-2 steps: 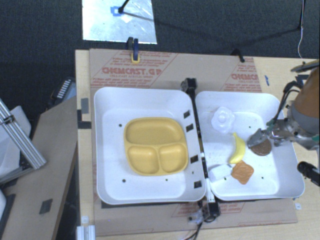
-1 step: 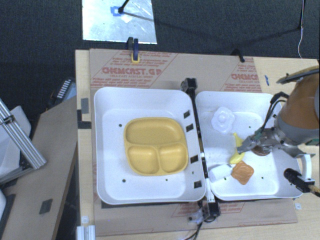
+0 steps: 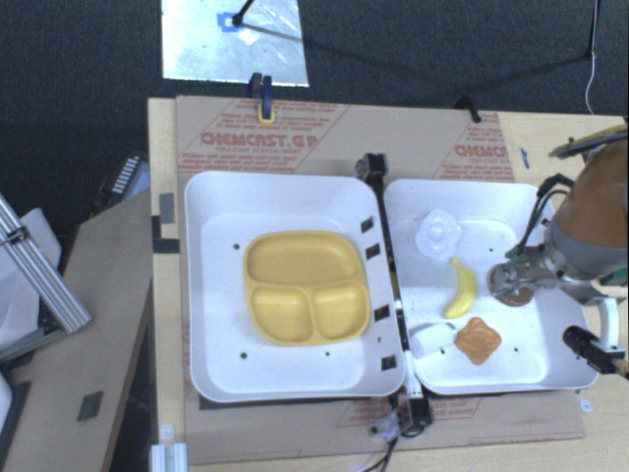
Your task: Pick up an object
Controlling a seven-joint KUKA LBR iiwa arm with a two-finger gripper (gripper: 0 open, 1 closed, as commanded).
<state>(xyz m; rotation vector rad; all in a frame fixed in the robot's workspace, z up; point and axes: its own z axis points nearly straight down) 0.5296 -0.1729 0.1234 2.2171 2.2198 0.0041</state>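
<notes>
The arm reaches in from the right over the right bin, its orange band above the grey wrist. The pincer hangs low over the right half of that bin, a round dark metal end pointing down at the bin floor; whether it is open or closed I cannot tell, and nothing shows gripped in it. Just left of the pincer lies a banana, yellow and curved, running from upper right to lower left, close to the pincer but apart from it. Below and left of the pincer, a little farther off, sits an orange piece, lumpy, on the bin floor near the banana's lower end without touching it. Up and left of the pincer rests a clear cup, pale and hard to read against the white, just above the banana's top. Left of the orange piece lies a small white scrap near the divider between the bins. Well to the pincer's left, across that divider, the left bin holds a yellow tray with three sections, lying flat in its middle. Both bins stand on a cardboard sheet with red print, on the bench.
</notes>
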